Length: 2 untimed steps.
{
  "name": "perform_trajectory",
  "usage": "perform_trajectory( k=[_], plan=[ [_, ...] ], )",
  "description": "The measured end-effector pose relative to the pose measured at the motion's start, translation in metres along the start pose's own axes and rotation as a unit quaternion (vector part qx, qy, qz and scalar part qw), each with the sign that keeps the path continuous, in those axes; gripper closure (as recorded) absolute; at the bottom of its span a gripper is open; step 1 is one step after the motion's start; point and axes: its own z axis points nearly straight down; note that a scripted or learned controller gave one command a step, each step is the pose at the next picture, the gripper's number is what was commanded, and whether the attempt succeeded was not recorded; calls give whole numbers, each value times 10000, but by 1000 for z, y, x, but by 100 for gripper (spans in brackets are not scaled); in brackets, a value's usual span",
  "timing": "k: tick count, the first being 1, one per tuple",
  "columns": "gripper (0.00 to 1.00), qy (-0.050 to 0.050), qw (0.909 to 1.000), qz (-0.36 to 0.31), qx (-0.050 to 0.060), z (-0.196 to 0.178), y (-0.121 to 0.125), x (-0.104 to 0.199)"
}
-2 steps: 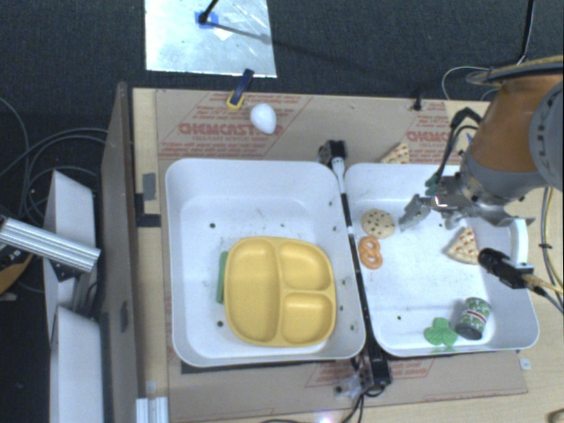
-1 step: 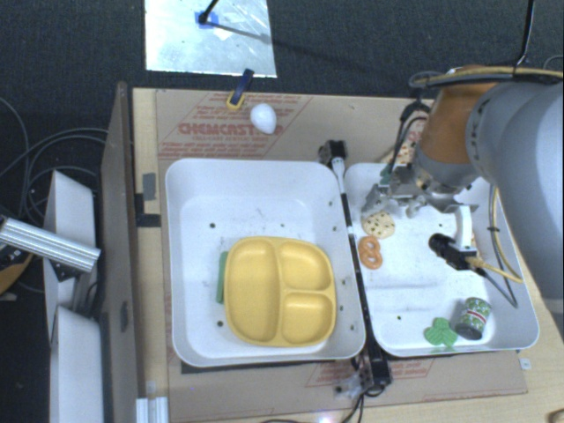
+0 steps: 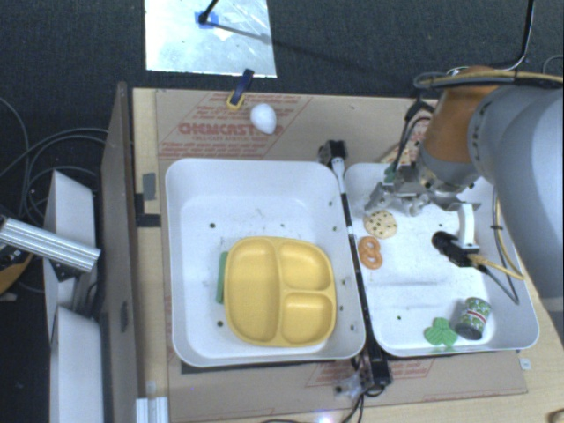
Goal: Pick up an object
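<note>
Over the right bin's [image 3: 414,337] twelve o'clock, we see the hand [image 3: 385,196] near the cookie [image 3: 381,225]; its spread we cannot tell; nothing lifted.

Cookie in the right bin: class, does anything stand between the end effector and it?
Nothing visible does. The end effector hangs just above the cookie near the right bin's upper left corner, with bare bin floor between them. The pretzel lies below the cookie, out of the path.

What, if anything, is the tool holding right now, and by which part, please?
It cannot be told. The tool sits low in the right bin, just above the cookie, but nothing is visibly gripped.
</note>
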Motion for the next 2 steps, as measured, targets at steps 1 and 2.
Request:
perform_trajectory(
  k=[1,2],
  plan=[
    [0,-4,10000,-15,-3,0,4,7],
    [100,-5,10000,-23,-19,-11,5,6]
  ],
)
